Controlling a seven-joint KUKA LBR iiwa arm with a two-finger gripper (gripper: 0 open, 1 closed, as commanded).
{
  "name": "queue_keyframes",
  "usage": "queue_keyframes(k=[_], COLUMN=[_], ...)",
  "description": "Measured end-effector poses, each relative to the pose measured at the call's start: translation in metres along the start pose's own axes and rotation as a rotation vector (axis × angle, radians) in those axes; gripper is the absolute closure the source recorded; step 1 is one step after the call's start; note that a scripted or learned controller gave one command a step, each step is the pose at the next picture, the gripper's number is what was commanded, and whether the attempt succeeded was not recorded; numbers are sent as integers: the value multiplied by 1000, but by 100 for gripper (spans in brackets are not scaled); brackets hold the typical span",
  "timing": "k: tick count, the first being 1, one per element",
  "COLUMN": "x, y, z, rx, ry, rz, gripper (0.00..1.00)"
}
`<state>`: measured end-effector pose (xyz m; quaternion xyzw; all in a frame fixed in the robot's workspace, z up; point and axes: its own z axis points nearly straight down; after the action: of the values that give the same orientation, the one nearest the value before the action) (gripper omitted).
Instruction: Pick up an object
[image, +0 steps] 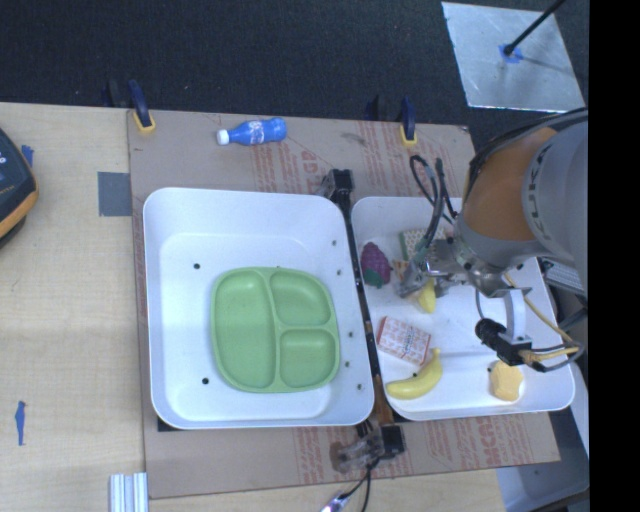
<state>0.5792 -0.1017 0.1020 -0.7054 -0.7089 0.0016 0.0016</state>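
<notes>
Gripper (425, 283) low in right bin (455, 400), over small yellow piece (427, 298); grip state unclear, possibly closing. Nothing lifted. Banana (418, 380), purple object (375, 263) untouched.

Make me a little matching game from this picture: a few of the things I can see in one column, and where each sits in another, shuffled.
Things:
1. green plastic divided tray
2. small blue plastic bottle
3. yellow toy banana
4. dark purple rounded toy

Places:
A. on the brown board beyond the bins
B. right bin, near its front edge
C. in the left bin
D. right bin, by the wall shared with the left bin

Pairs: 1-C, 2-A, 3-B, 4-D
</notes>
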Motion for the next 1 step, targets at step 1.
queue_keyframes(k=[1], x=[57], y=[-40], z=[-90], rx=[-2], ry=[1], rz=[0], gripper=[100])
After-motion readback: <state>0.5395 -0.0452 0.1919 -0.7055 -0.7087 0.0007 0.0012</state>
